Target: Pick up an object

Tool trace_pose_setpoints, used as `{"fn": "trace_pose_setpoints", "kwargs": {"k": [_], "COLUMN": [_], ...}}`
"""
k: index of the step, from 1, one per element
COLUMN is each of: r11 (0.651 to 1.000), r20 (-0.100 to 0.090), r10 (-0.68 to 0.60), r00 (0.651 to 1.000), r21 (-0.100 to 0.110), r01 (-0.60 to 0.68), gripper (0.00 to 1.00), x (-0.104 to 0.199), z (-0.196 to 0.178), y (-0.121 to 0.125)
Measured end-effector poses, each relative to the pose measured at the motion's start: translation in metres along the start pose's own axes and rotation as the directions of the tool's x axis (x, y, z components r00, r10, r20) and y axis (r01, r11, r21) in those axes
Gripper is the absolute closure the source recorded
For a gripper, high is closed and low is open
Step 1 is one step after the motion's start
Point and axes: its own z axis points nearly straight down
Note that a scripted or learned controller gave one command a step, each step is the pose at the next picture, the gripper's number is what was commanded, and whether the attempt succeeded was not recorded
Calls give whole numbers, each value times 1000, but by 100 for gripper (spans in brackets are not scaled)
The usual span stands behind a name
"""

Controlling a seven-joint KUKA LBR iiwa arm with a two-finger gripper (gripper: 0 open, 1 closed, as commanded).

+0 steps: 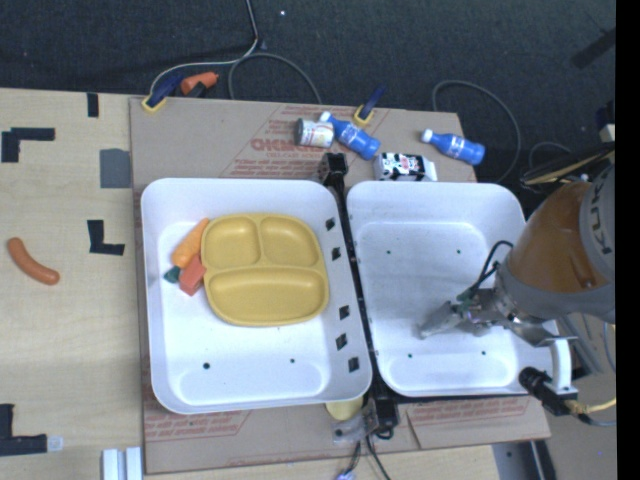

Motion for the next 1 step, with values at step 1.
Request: {"fn": "trace_pose_setpoints", "kwargs": {"k": [1], "r11": [1000], "r20": [-4], "r10": [-9], "r00": [1000], "r21": [1], "r01": [9], "gripper": [0], "x": [72], "z": [-21], "y": [61]}}
